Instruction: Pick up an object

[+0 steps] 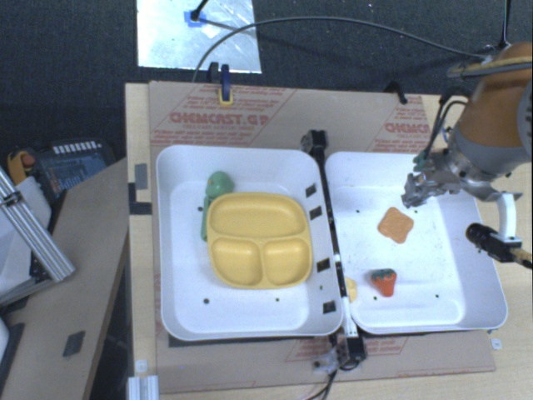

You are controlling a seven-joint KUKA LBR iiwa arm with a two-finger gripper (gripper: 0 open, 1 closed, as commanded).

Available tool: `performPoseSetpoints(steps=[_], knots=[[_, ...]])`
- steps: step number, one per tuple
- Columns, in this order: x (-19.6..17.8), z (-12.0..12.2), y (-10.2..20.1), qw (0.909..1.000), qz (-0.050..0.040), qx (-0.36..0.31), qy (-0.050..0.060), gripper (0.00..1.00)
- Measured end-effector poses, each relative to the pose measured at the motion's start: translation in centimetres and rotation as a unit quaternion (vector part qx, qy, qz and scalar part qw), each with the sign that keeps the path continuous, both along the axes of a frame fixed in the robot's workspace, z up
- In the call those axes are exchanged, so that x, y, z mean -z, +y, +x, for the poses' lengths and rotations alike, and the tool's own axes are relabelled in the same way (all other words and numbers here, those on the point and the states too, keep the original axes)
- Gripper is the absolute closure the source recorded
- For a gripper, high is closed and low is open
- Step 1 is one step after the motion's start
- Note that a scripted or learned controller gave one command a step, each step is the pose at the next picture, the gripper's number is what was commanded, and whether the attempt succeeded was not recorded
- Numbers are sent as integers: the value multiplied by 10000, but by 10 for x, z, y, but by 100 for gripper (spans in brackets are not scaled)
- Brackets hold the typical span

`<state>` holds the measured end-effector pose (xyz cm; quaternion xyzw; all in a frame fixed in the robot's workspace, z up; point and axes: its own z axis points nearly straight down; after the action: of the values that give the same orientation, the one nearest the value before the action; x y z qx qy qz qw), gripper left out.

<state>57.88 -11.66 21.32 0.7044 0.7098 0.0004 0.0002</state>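
Observation:
The right bin [466,302] holds an orange toast-like piece [396,225] near its middle. A red strawberry-like toy with a green top [383,281] lies nearer the front. A small yellow bit [351,289] sits at the bin's left wall. My gripper [414,193] hangs over the upper right part of this bin, just up and right of the orange piece, and nothing shows between its fingers.
The left bin [179,223] carries a yellow divided tray [258,240] with a green object [218,187] tucked behind it. A black divider bar [325,223] separates the bins. A cable and black fitting [491,242] hang at the right bin's edge.

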Motion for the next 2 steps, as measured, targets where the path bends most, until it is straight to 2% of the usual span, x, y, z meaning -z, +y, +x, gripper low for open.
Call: performPoseSetpoints(steps=[1, 2], knots=[[8, -5, 50, 10000, 7, -8, 4, 100], [12, -20, 104, 10000, 8, -10, 8, 100]])
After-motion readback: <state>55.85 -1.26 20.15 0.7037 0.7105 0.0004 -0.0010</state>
